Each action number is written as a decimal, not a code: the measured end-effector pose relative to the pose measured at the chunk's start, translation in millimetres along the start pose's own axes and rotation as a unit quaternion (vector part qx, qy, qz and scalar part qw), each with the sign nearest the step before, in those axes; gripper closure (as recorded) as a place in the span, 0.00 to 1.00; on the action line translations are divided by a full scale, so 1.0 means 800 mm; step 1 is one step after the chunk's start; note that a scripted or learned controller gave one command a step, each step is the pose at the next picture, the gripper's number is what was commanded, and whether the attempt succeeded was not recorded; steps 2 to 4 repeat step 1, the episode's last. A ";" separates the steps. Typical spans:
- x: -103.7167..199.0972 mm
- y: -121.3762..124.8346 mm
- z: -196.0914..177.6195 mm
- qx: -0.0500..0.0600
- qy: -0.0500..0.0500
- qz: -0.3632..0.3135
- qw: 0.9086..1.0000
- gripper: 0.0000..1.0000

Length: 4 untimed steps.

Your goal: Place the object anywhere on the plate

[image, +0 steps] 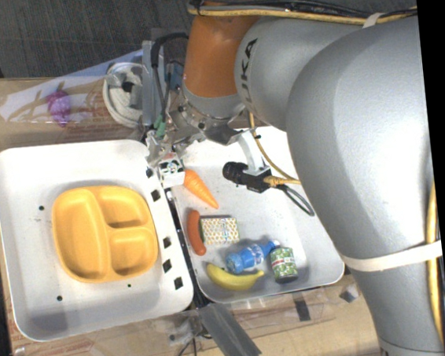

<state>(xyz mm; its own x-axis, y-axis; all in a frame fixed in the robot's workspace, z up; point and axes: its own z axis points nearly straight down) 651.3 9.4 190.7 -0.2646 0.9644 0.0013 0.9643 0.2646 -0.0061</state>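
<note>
Bench carries two white bins [23,234] side by side. Left bin: yellow plate [105,229], three compartments, bare. Right bin: carrot [199,186], sausage [195,232], box [219,230], bottle [246,256], banana [233,277], can [282,262]. Tool [165,157] hangs at divider, just beside carrot's top (likely target, a guess); whether tool is apart or together cannot be told. For clean pick: centre over carrot's thick end, close across its width, lift clear of divider before crossing to plate.

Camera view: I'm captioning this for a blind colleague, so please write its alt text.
A grey robot arm reaches from the right, its gripper near a carrot in the right bin, which also holds a banana and can. A yellow plate sits in the left bin.
</note>
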 end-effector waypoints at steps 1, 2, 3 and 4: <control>0.000 0.000 0.000 0.000 0.000 0.000 1.000 0.00; 0.000 0.000 0.000 0.000 0.000 0.000 1.000 0.00; 0.000 0.000 0.000 0.000 0.000 0.000 1.000 0.00; 0.000 0.000 0.000 0.000 0.000 0.000 1.000 0.00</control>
